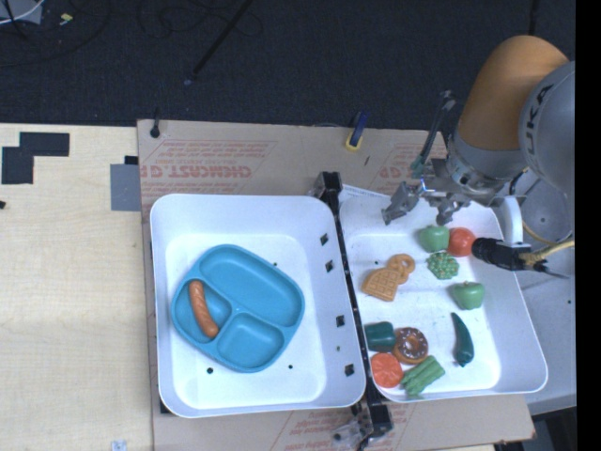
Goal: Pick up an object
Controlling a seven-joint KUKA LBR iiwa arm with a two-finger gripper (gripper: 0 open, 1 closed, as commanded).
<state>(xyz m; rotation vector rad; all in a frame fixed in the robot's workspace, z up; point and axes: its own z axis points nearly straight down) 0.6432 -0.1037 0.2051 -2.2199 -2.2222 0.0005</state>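
Gripper (424,205) hung over right bin's (526,346) far edge, fingers spread, holding nothing; green pepper (434,238) just beneath, likely target.

This looks like a robotics lab. An industrial arm (526,120) with an orange band reaches over a pale wooden surface (66,299) where two white bins (169,224) sit on flattened cardboard (244,163). Toy plastic food (413,346) fills one bin, and loose cables (56,7) trail across the dark floor behind.
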